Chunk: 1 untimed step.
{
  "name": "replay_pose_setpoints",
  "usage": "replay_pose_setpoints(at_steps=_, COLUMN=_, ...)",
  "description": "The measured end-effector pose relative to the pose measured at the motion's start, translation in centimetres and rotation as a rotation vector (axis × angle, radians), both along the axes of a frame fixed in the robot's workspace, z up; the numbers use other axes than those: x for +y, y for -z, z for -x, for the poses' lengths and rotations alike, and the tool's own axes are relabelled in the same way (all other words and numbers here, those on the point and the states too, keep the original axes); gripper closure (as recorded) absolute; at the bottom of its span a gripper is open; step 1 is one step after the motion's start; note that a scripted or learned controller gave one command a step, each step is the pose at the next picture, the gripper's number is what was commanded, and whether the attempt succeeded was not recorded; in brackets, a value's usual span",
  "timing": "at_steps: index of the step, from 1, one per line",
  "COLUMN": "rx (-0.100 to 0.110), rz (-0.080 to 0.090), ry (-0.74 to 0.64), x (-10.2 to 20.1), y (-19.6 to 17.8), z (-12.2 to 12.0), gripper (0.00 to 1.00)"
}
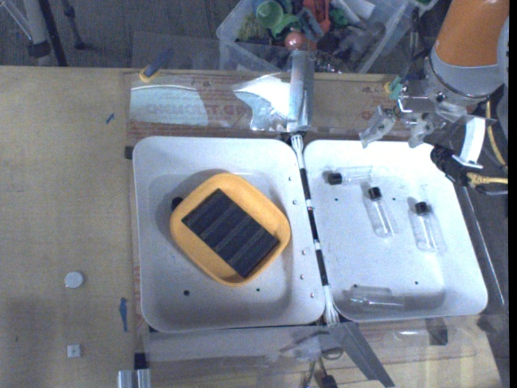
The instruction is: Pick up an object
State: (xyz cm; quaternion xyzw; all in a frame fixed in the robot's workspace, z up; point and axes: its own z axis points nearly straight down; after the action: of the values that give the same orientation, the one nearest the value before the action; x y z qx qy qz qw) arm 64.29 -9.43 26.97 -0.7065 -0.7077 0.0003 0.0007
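The fingers (397,125) hang spread open and hold nothing, poised over the far edge of the right bin (464,241). Below them, well apart, clear vials (377,208) lie ungrasped; picking remains undone.

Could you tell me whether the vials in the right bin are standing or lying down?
Lying down: each clear vial rests lengthwise on the right bin floor.

A yellow pad (230,229) ribbed with dark grey stripes sits in a white bin (153,297), left of and below the silver claw (397,125). Nearer, beneath it, clear vials (377,208) carry black caps. An orange band (477,14) rings the grey arm above.
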Motion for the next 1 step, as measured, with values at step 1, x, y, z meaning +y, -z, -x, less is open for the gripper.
replay_pose_setpoints(at_steps=1, rx=-0.002, rz=0.001, ry=-0.081, x=-3.12, y=11.71, z=3.53, gripper=0.0)
